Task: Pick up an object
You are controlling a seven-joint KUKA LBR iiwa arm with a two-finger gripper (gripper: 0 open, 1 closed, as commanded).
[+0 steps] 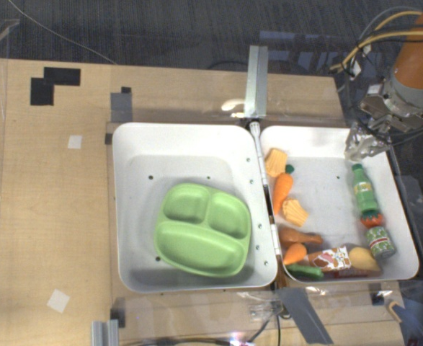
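Observation:
My gripper (360,147) hangs over the far right corner of the right bin (319,144), just above the cap of a green bottle (363,190) that lies along the right wall. Nothing shows between its fingers. A second small bottle (379,239) with a red top lies below the green one. An orange carrot (282,191) lies near the left wall, with a yellow-orange food piece (275,161) above it and a ridged yellow piece (295,211) below. More toy foods (325,256) crowd the bin's near edge.
The left bin (135,157) holds a green divided plate (203,228) tipped toward its near right side. A metal divider post (255,85) stands between the bins at the back. Cables (373,38) loop above the wrist at the top right.

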